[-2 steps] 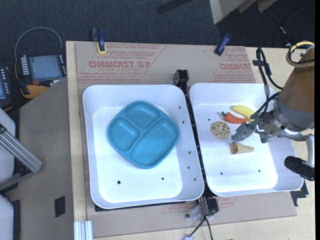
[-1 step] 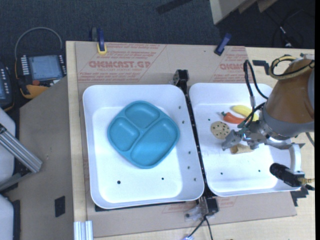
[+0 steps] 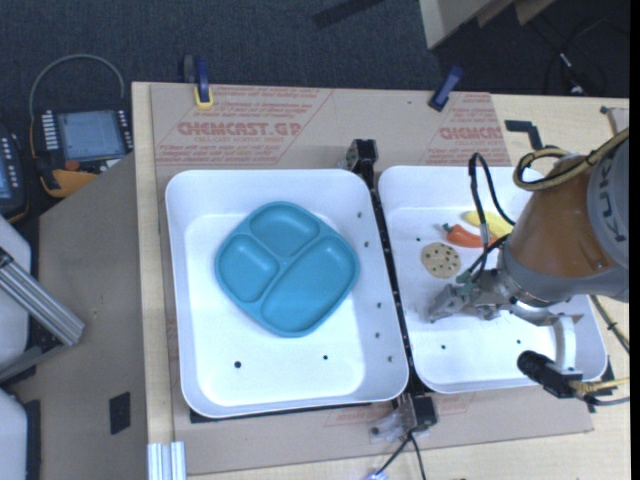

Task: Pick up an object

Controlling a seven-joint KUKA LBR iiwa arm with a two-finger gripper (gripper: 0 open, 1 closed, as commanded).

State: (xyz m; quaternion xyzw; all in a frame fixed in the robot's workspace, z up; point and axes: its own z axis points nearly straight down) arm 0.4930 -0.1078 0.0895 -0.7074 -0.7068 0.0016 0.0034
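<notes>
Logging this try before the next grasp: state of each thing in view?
Blue plate: flat, upright, in the left bin.
Cookie: flat on the right bin floor, apart from the gripper.
Carrot: lying beside the banana, untouched.
Banana: lying, partly hidden by the arm.
Gripper: low in the right bin, nothing seen in it.

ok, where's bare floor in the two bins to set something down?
Left bin: a bare band between the blue divided plate and the near wall, plus the near-left corner. Right bin: bare floor near the front wall, left of the gripper. Crowded: its far side, where the cookie, carrot and banana cluster under the arm.
</notes>
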